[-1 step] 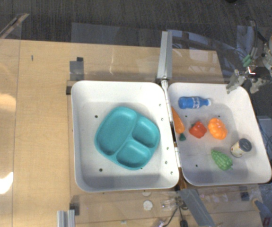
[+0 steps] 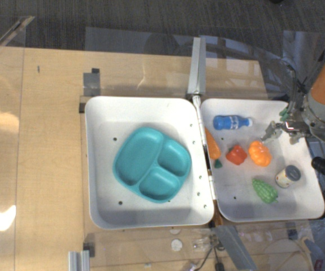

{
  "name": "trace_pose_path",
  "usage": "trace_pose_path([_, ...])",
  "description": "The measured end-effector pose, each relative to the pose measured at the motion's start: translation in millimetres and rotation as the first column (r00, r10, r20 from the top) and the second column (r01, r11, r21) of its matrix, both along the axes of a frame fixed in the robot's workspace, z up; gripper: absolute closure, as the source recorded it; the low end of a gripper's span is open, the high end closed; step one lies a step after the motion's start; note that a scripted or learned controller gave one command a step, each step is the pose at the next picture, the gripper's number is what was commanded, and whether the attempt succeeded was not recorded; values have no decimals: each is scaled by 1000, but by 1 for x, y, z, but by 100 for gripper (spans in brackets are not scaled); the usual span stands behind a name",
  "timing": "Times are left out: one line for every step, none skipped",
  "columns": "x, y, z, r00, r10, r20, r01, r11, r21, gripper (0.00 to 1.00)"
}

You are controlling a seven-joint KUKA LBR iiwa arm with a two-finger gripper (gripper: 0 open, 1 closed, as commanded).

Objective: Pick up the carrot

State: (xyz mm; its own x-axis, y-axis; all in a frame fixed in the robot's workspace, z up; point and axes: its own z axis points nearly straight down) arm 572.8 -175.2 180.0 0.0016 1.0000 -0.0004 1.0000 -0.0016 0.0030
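Observation:
The carrot (image 2: 212,145) is a slim orange piece with a small green end. It lies along the left wall of the right bin (image 2: 275,210), its green end pointing toward the front. My gripper (image 2: 273,131) hangs over the right part of that bin, just above and right of a round orange fruit (image 2: 259,153). It is well to the right of the carrot and not touching it. Nothing shows in its grasp.
The right bin also holds a blue bottle (image 2: 230,122) at the back, a red piece (image 2: 237,154), a green vegetable (image 2: 265,189) and a small can (image 2: 287,175). A teal divided plate (image 2: 152,164) lies in the left bin (image 2: 103,208). A metal divider (image 2: 196,72) runs between the bins.

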Motion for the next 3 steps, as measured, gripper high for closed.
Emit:
trace_pose_path([18,10,-90,965,260,11,-260,965,-5,0])
trace_pose_path([20,11,-77,965,262,17,-262,965,-7,100])
trace_pose_path([22,165,7,778,629,6,-629,778,-5,100])
